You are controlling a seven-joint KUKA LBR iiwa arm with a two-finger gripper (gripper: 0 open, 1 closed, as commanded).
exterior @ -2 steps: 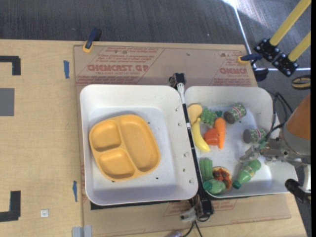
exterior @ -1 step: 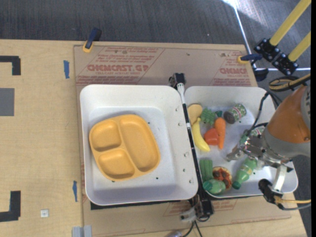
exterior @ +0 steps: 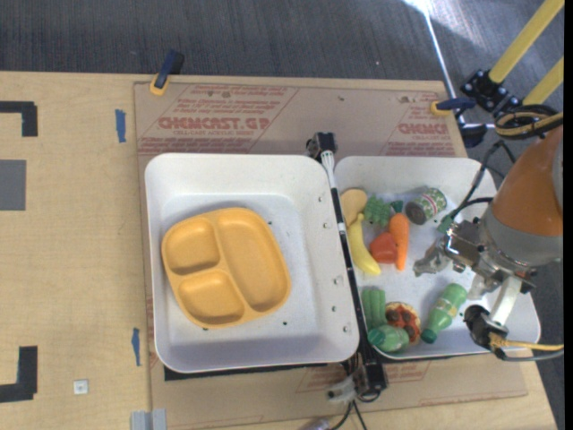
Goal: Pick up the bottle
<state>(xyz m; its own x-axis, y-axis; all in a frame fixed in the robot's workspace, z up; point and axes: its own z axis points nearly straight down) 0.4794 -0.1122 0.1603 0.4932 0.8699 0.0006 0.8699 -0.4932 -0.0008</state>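
Claw above the right bin, grip unclear

Claw (exterior: 445,256) hovers at the frame's right over the right bin (exterior: 421,173); I cannot tell its state. Green bottle (exterior: 445,305) lies tilted just below it, lower right, beside the toy vegetables (exterior: 387,231)

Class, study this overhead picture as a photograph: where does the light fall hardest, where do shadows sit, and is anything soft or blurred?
In the camera view, a bright streak of light crosses the dark floor at top right; the two white bins are evenly lit, with narrow shadows under their near edges; the yellow divided plate is crisp, while the gripper above the green bottle looks slightly soft.
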